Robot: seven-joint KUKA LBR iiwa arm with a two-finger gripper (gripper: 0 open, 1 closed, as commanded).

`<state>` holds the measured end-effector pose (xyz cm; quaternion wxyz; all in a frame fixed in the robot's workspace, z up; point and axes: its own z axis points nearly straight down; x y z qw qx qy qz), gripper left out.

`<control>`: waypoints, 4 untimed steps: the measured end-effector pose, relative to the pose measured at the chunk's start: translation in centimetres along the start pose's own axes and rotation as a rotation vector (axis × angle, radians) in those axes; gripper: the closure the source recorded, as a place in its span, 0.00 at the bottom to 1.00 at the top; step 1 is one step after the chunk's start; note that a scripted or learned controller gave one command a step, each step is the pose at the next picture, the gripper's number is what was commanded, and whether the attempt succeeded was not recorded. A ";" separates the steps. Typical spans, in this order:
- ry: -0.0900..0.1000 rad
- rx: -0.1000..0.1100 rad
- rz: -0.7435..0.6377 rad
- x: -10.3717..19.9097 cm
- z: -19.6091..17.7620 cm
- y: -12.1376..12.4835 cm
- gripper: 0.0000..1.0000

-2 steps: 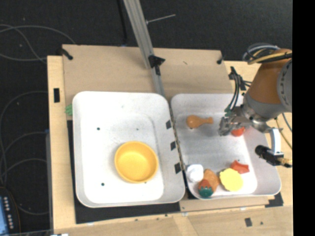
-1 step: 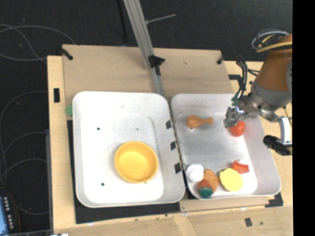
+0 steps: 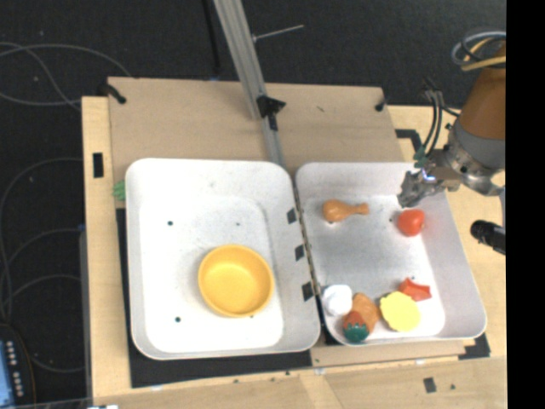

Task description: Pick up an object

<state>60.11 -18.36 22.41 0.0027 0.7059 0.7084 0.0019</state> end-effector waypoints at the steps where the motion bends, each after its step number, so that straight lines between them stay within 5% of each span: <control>1: 0.003 0.005 -0.005 6.2 -0.1 0.4 1.00; 4: 0.004 0.004 -0.006 21.4 -2.6 -1.0 1.00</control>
